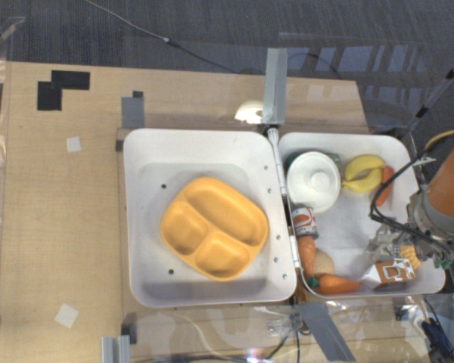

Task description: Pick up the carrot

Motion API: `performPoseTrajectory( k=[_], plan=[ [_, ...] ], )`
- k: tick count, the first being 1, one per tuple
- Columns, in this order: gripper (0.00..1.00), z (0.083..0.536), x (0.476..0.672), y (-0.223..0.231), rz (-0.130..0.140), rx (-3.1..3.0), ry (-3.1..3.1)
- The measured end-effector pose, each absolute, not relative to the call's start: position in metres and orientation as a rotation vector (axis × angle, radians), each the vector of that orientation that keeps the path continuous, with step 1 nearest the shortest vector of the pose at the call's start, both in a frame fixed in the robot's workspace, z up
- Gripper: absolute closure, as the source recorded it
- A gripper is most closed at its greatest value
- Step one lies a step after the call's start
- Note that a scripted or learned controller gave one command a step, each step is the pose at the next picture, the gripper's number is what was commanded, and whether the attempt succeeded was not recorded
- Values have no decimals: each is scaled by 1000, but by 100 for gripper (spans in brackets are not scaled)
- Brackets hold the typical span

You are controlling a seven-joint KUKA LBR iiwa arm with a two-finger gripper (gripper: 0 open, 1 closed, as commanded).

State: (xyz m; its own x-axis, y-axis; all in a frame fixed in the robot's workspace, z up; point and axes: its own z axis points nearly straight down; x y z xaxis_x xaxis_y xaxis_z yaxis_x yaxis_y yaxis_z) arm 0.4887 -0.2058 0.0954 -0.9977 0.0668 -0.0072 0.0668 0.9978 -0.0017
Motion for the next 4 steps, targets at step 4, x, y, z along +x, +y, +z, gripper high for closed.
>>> performPoseTrajectory(
  k=[4],
  plan=[
    [100, 103, 497, -92, 3, 1076, 2948]
  ],
)
